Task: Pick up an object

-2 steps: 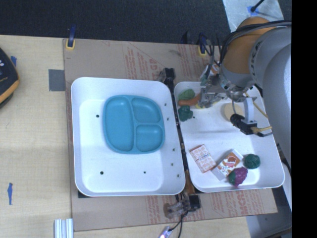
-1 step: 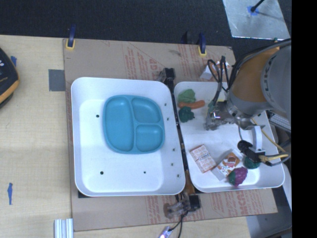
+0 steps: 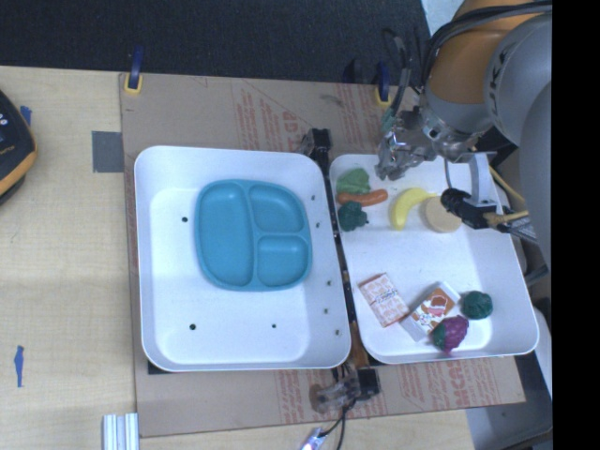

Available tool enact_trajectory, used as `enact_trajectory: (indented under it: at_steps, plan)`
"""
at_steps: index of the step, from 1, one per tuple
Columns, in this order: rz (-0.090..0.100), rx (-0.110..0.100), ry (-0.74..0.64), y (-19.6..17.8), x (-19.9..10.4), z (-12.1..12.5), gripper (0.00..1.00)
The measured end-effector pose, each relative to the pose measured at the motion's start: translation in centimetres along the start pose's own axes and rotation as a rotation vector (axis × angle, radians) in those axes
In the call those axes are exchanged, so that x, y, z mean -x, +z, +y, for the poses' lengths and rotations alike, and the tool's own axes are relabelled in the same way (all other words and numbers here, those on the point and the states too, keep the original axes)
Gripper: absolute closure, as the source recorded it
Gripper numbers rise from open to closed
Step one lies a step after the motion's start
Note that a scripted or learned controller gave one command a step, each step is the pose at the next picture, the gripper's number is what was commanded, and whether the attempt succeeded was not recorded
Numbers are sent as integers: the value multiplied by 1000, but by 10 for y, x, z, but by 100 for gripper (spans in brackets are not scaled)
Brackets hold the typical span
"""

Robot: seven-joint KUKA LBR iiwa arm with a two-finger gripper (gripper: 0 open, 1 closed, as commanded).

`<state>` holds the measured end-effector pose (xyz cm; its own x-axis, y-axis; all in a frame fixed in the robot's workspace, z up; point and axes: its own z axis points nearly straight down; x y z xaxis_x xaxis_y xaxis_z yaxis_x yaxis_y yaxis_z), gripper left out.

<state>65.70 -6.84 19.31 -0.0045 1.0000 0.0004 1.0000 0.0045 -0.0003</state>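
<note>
My gripper [image 3: 395,162] hangs above the far edge of the right bin [image 3: 497,279], just right of a green leafy toy [image 3: 353,180]. Close below it lie an orange carrot [image 3: 367,197], a dark green broccoli [image 3: 352,217], a yellow banana [image 3: 407,205] and a pale round disc [image 3: 439,215]. Nothing shows between its fingers. Toward the near side of the right bin sit a small red-and-white box [image 3: 382,299], a second small carton [image 3: 431,311], a purple toy [image 3: 450,333] and a dark green lump [image 3: 476,305].
The left bin [image 3: 164,279] holds a blue divided plate [image 3: 252,233]. Both bins rest on brown cardboard [image 3: 234,111] on the wooden bench. A yellow and black device [image 3: 13,148] lies at the far left edge.
</note>
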Motion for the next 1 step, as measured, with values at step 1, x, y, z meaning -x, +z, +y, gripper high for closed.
enact_trajectory:
  at_steps: [1]
  plan:
    - [0,-2,0,1,0,-1,0]
